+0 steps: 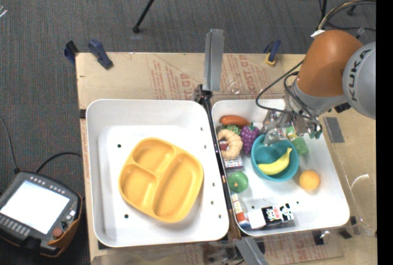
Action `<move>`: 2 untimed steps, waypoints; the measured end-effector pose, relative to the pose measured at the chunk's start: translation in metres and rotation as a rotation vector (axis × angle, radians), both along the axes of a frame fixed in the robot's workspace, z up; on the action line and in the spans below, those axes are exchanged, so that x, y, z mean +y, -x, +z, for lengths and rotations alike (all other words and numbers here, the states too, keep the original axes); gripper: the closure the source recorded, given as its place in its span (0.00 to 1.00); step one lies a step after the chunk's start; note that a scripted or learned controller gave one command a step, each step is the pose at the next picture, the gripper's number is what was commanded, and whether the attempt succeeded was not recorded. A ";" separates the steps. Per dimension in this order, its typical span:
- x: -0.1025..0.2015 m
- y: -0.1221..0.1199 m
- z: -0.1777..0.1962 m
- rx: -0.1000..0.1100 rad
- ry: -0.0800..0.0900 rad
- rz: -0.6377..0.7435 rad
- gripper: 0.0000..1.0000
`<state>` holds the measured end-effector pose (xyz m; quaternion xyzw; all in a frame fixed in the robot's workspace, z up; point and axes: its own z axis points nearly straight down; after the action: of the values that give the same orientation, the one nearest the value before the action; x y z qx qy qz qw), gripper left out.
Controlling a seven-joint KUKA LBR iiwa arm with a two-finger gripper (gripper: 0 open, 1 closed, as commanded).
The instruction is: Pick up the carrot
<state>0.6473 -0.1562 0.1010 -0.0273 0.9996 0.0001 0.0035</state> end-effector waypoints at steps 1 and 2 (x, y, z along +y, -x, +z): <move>-0.044 0.000 0.102 -0.002 -0.001 -0.292 1.00; -0.043 0.001 0.099 0.003 -0.002 -0.291 0.00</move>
<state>0.6459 -0.1994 0.2000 0.1177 0.9930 0.0004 0.0020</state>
